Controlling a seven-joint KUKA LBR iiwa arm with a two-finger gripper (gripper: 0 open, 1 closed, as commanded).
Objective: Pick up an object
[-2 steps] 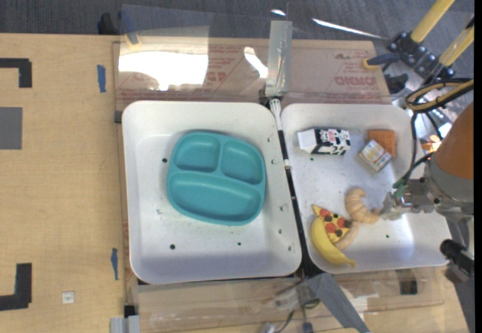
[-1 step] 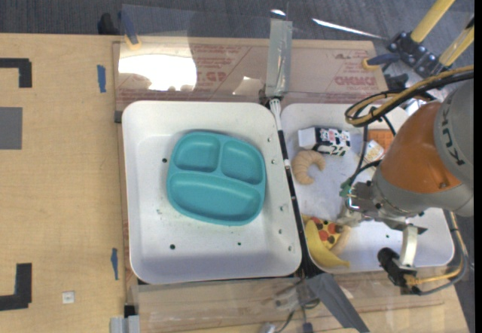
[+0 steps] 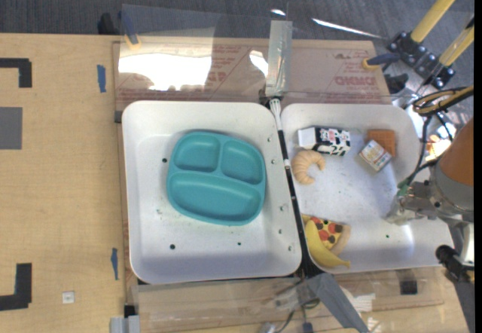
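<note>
The right bin (image 3: 361,260) holds several small items. A croissant (image 3: 307,165) lies near its left wall. A black-and-white cow toy (image 3: 332,141) sits beside a white block (image 3: 306,137) at the back. A brown bread slice (image 3: 382,139) and a small tan box (image 3: 374,156) are at the back right. At the front left, a pizza slice (image 3: 329,231) rests on a banana (image 3: 325,250). My gripper (image 3: 407,203) hangs low at the bin's right side, over bare floor, apart from every item.
The left bin (image 3: 143,173) holds a teal divided plate (image 3: 217,178). The arm's orange band (image 3: 461,162) and cables crowd the right edge. Clear plastic panels stand behind both bins. A yellow-legged stand (image 3: 437,7) is at the top right.
</note>
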